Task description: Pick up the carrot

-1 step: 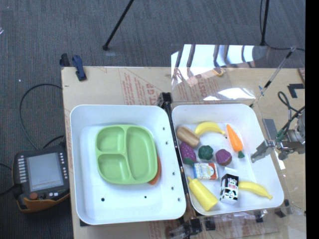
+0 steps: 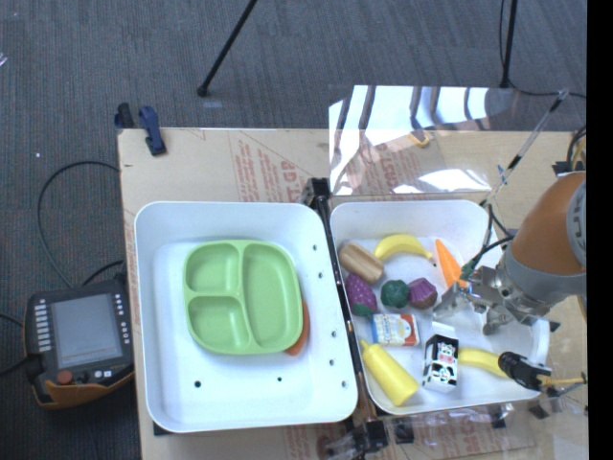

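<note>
The orange carrot (image 2: 446, 261) lies tilted in the right bin (image 2: 421, 214), near its right wall, just right of a yellow banana (image 2: 400, 247). My gripper (image 2: 466, 295) hangs low over the bin at the carrot's lower right end, close beside its tip. I see nothing held in it. The grey arm with its orange band (image 2: 567, 220) reaches in from the right and covers the bin's right rim.
Around the carrot lie a purple piece (image 2: 422, 293), a green piece (image 2: 395, 293), purple grapes (image 2: 361, 295), a bread roll (image 2: 360, 260), a small carton (image 2: 395, 329), a yellow bottle (image 2: 388, 370), a cow-patterned box (image 2: 441, 362) and a second banana (image 2: 482, 360). The left bin (image 2: 172, 372) holds a green divided plate (image 2: 242, 297).
</note>
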Controlling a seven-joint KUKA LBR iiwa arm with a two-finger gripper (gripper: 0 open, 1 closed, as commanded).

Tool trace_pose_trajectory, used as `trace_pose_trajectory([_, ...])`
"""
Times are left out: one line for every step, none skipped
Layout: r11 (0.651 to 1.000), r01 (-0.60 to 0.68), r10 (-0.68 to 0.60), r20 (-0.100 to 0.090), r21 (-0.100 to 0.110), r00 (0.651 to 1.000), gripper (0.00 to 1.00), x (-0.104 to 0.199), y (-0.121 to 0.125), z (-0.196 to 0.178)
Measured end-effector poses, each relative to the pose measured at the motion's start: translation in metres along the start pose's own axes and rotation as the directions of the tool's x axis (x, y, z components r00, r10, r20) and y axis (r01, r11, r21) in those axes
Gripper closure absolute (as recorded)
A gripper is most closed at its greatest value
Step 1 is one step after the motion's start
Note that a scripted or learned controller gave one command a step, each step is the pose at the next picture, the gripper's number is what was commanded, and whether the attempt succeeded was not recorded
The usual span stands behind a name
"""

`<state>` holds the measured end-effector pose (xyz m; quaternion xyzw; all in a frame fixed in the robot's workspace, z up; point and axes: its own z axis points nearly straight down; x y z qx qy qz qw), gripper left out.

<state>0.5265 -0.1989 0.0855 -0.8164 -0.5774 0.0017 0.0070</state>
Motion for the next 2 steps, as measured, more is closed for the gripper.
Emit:
trace_pose_trajectory([0.945, -0.328, 0.328, 0.002, -0.006, 0.945, 0.00, 0.0563, 0.0816, -0.0018])
trace_pose_trajectory([0.949, -0.317, 0.317, 0.006, 0.003, 0.949, 1.00, 0.0586, 0.0803, -0.0102])
